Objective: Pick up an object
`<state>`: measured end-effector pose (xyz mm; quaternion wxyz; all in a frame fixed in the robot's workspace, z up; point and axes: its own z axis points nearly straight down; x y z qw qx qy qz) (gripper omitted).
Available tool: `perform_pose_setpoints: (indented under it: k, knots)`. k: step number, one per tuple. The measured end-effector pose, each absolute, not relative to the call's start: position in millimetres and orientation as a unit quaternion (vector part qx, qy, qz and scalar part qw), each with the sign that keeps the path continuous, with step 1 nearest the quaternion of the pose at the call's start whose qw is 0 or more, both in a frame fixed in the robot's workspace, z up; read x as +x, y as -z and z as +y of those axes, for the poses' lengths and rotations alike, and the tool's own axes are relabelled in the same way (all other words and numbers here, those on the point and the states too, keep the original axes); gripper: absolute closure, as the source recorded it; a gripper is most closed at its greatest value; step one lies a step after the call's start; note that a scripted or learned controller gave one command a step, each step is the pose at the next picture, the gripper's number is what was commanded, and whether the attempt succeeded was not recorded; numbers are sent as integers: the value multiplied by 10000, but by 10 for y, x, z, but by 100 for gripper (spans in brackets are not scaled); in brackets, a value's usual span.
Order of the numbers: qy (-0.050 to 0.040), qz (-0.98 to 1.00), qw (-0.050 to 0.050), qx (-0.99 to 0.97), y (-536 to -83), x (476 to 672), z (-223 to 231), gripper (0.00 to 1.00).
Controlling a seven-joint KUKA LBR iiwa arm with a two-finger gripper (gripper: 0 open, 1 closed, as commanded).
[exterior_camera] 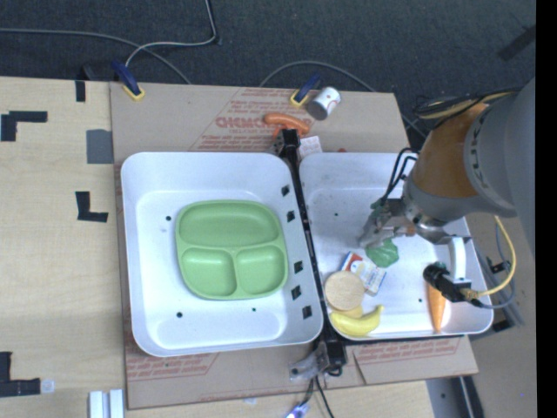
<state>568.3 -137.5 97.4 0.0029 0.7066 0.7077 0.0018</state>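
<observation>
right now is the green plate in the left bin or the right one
In the left bin: the green plate lies flat in its middle.

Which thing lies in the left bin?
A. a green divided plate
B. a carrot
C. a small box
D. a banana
A: the green plate lies in the middle of the left bin, while the banana, the carrot and the small box all lie in the right bin.
</observation>
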Motion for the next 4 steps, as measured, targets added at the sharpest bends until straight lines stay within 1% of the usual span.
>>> perform_pose_setpoints:
  k: [1,2,3,4]
  knots:
    - [-18,7077,29,7065,-973,5682,-1375,0]
    - [4,7073,-5,7069,-1036,5803,-1706,0]
    - [-32,7081,60,7061,-887,5573,-1732,0]
    - [-23,7079,63,7063,-983,5571,-1740,100]
